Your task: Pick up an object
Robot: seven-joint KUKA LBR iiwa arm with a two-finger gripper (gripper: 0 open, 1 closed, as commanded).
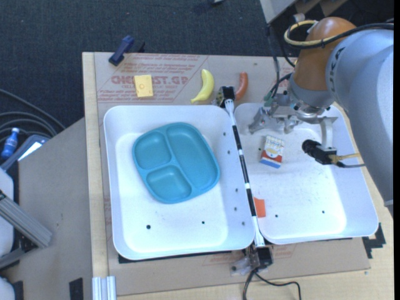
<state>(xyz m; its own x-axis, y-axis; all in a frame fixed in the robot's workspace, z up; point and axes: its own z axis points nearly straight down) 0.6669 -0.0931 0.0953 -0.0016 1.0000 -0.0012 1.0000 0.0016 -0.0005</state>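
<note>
Orange tag (pixel 260 207) near divider, right bin (pixel 312 220) front, out of arm's way. Blue divided plate (pixel 175 161) flat in left bin (pixel 125 186), untouched. Small carton (pixel 272 151) lies mid right bin, likely target. Gripper (pixel 275 120) poised just behind carton, fingers spread, nothing held. Banana (pixel 203 86) on bench beyond bins.
</note>
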